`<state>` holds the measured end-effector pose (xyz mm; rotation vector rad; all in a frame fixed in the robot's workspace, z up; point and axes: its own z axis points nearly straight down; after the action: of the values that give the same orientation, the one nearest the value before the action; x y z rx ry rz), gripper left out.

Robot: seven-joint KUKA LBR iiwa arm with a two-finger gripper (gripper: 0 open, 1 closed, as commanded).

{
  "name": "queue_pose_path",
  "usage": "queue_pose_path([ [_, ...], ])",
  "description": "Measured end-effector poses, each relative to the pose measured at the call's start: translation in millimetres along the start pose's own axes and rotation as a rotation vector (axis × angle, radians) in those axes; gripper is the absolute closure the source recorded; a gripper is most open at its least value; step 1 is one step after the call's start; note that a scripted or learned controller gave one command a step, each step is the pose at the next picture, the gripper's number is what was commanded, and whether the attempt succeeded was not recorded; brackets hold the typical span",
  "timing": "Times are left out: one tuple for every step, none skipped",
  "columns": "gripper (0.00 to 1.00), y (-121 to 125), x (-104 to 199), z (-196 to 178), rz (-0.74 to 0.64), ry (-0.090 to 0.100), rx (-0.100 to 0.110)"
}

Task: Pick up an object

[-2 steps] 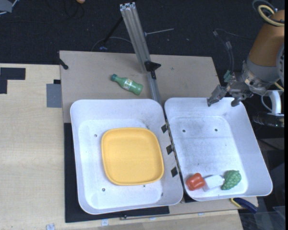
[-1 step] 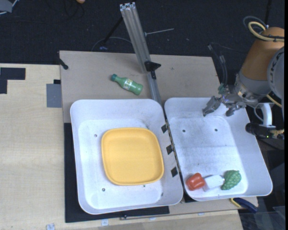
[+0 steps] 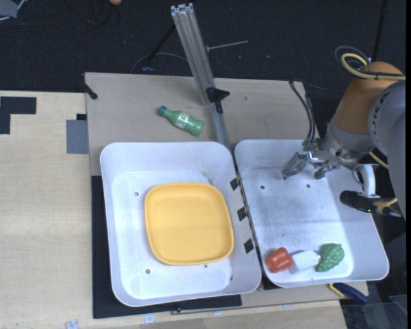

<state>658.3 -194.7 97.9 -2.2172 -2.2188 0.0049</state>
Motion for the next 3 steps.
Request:
queue_pose_path([
  [0.0,0,2,7,-0.002,-0.001,-0.005],
  [1.0,1,1,-4,-0.002,-0.002,-0.006],
  [1.0,1,5,-47,0.001,-0.002,-0.009],
])
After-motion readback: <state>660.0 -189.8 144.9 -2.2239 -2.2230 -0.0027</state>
